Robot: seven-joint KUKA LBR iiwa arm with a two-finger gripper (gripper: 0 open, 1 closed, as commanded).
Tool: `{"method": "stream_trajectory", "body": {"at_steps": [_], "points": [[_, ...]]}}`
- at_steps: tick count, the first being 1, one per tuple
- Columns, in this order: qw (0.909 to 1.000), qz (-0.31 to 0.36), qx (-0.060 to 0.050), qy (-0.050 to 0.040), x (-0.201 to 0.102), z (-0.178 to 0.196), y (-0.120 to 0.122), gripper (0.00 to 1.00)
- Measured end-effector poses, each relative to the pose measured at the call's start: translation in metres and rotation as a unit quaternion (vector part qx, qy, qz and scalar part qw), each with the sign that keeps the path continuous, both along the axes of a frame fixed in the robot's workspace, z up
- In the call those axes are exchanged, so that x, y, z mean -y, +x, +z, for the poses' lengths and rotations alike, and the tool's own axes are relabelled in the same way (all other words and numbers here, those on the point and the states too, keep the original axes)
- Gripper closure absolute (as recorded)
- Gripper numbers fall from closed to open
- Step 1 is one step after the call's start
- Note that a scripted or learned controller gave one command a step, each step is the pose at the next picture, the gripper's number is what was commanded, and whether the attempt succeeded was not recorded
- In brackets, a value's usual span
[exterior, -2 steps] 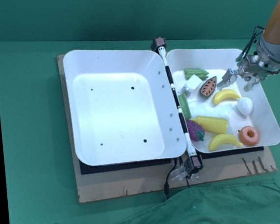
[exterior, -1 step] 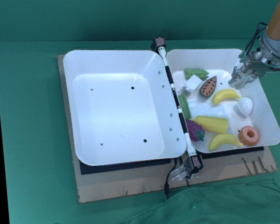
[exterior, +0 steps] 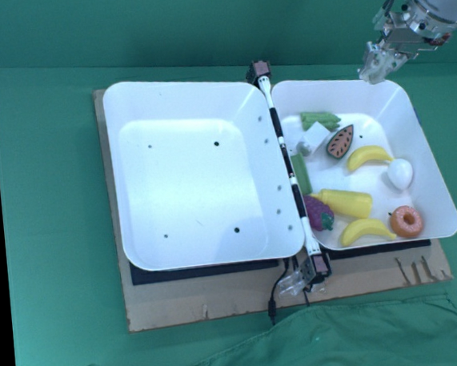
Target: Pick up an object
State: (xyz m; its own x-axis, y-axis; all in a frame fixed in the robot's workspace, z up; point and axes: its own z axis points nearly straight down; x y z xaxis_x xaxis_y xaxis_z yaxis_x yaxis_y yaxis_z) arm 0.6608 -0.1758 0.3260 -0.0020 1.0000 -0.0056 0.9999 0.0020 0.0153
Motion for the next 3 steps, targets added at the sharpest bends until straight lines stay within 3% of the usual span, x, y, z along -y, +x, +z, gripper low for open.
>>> {"method": "stream_trajectory", "body": {"at_steps": [1, 2, 3], "points": [[1.0, 0.001, -0.002, 0.0017, -0.071, 0.019, 0.039, 1.0], [1.0, -0.004, -0.001, -0.0005, -0.065, 0.033, 0.038, 1.0], [1.0, -0.005, -0.004, 0.0002, -0.004, 0.04, 0.035, 1.0]]}}
